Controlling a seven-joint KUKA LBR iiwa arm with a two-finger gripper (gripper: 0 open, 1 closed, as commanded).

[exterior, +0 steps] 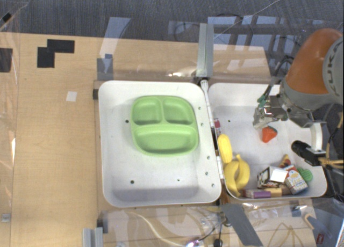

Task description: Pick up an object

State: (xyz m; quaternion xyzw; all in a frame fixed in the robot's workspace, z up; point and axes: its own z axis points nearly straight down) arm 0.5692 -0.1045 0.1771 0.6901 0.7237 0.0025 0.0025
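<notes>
Your gripper (267, 115) hovers just above the strawberry (269, 133); I cannot tell its opening. Next, lower and close.

right bin (236, 98): floor open at middle and back | bananas (235, 168) and small packages (279, 181) crowd front edge | green tray (163, 124) fills left bin (115, 149) centre

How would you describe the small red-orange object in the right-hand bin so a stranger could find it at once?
Start at the right white bin. Just below the grey gripper lies a small red-orange strawberry-like toy with a green top. It sits alone on bare white floor, apart from the yellow bananas along the bin's left wall.
</notes>
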